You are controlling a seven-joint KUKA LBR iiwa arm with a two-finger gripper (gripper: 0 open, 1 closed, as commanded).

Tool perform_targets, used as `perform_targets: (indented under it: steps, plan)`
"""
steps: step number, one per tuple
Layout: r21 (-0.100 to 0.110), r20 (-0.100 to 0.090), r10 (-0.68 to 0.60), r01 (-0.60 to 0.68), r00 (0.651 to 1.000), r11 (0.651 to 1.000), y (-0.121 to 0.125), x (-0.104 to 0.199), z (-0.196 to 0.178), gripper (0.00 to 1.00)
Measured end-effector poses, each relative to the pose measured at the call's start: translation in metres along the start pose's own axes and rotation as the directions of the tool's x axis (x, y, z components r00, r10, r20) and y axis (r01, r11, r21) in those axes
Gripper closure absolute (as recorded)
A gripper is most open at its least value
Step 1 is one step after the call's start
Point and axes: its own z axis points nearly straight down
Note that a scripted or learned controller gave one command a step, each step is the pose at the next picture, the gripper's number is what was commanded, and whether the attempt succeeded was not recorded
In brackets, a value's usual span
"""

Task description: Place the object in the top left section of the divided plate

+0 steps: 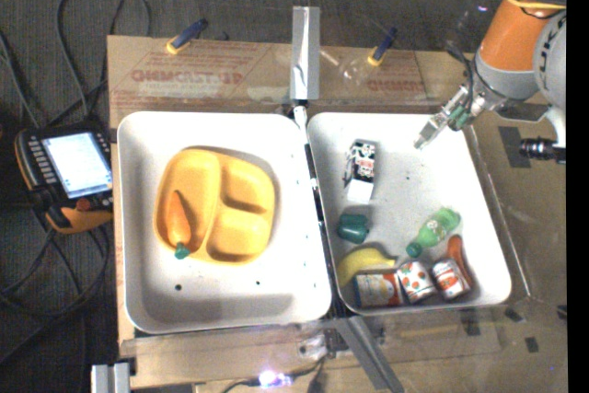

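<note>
Bare floor of right bin [409, 184] above clustered items [405, 276].

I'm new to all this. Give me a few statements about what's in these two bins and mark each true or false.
1. The yellow divided plate lies in the left bin. True.
2. A carrot lies in the plate's left section. True.
3. The banana sits on the plate. False: it lies in the right bin, near the front edge.
4. The gripper hovers over the left bin. False: it is over the right bin's far right part.
5. The green bottle lies in the right bin. True.
6. The gripper holds the carrot. False: the carrot lies on the plate, far from the gripper.
</note>
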Motion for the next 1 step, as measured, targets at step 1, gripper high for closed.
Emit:
perform_targets:
  steps: [1]
  plan:
    - [-0.001, 0.003, -0.084, 0.084, 0.996, 0.996, -0.0058, -0.0093, -0.0572, 1.0]
